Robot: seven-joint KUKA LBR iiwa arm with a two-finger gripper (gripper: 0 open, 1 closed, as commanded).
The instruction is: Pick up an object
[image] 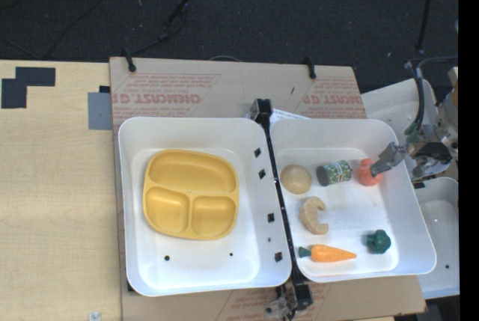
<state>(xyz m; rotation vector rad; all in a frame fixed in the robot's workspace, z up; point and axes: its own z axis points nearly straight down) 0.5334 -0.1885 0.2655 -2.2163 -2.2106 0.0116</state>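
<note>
A: Two white bins sit side by side on the counter (52, 185); the left bin (135, 237) holds a yellow divided plate (191, 194).

B: And the right bin (404, 252)?

A: A round beige ball (296, 179), a green-labelled can (334, 172) on its side, an orange-red piece (365, 173), a croissant (315, 215), a carrot (331, 254) and a green lump (379, 241) at lower right.

B: The claw (391, 157)?

A: At the frame's right, over the bin's right rim, just beside the orange-red piece. How wide it stands I can't make out, and nothing is visibly in it.
</note>
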